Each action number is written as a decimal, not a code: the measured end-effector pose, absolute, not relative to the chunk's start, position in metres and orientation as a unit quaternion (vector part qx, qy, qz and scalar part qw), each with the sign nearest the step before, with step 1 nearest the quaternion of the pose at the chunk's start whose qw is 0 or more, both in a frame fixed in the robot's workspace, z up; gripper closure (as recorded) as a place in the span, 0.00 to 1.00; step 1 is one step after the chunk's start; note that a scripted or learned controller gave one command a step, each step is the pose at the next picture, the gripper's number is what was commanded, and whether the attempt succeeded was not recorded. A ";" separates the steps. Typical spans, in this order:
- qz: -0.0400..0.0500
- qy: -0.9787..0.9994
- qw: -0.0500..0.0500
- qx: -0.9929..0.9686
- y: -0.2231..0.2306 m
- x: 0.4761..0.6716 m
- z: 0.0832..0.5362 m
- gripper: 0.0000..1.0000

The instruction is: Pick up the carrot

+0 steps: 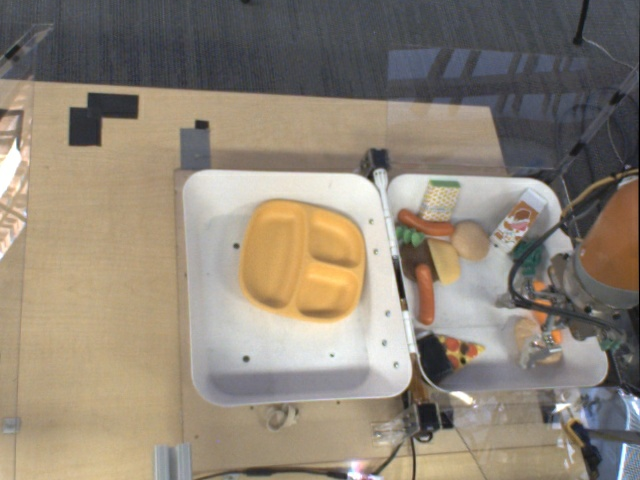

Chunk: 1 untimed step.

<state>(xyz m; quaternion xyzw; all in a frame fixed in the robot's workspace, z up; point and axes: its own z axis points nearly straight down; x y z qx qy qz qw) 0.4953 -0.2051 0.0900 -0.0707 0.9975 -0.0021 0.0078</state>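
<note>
White bins (215, 368), two; one yellow tray (303, 259); two sausages (426, 294).

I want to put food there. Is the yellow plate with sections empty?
Empty: the yellow sectioned plastic plate in the left white bin shows only bare compartments.

Two bins (205, 298), white. Left one: tray (302, 259), yellow-orange, plain. Right one: sausage (426, 294) red-orange; second sausage (426, 225) red; packet (440, 199) yellow-checked, green top; pouch (520, 221) white with red; pizza slice (460, 348) orange, dark dots. Bench (100, 298) tan, black marks.
</note>
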 end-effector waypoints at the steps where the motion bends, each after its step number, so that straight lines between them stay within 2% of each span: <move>1: -0.002 0.997 0.008 -0.071 -0.205 0.495 0.090 0.00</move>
